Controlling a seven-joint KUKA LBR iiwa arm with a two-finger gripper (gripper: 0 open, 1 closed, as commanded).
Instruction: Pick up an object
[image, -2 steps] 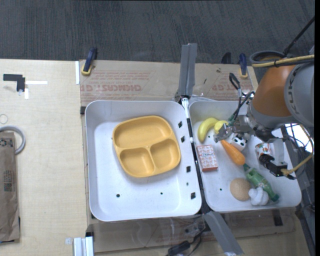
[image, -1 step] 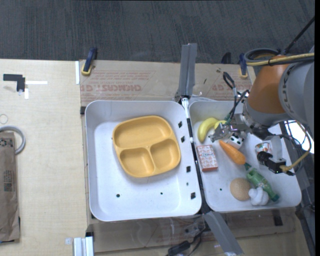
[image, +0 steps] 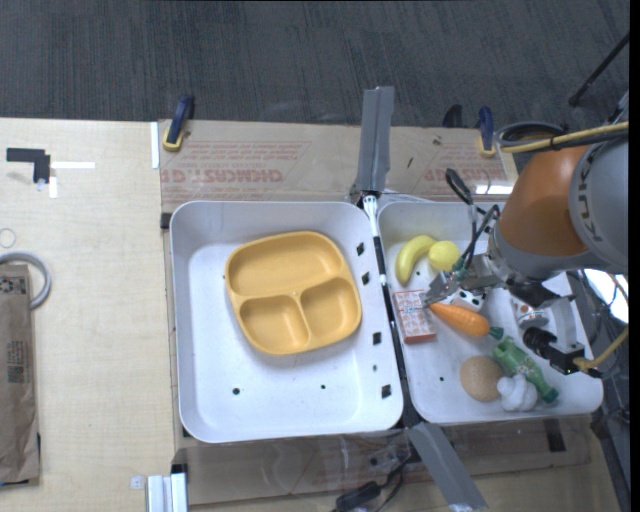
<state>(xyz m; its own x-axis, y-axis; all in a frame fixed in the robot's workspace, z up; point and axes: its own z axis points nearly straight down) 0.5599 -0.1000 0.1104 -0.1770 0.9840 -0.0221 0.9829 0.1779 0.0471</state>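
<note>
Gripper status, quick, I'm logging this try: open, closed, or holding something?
Gripper: cannot be told; it sits low in the right bin, by the carrot.

Claw (image: 452, 288) fingertips indistinct over carrot (image: 461, 318)

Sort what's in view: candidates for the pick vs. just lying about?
Candidates, all in the right bin:
banana
lemon
carrot
small printed box
tan round item
green bottle
claw, low over the carrot

Lying about:
yellow divided plate in the left bin
brown paper bag
blue clamps
</note>
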